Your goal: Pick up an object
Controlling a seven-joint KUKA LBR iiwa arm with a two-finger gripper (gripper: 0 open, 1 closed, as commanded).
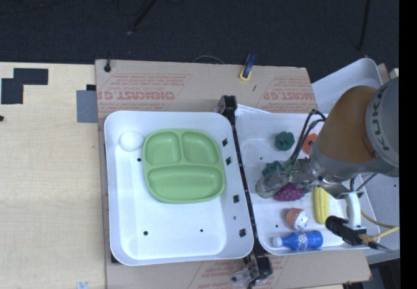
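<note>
My gripper (270,181) is low in the right bin (260,131), reaching in from the right under the grey and orange arm (352,135). It sits over a small green object (273,168) and touches a purple grape bunch (288,192) at its right side. Whether anything is held is hidden. Around it lie a dark green lump (283,140), an orange piece (311,142) partly behind the arm, a yellow corn cob (321,205), a small brown and white item (296,218) and a blue bottle (300,240).
The left bin (124,216) holds a green divided plate (183,165) and a white ball (130,140) in its far left corner. A black divider (238,170) separates the two bins. Cardboard lies beneath both bins.
</note>
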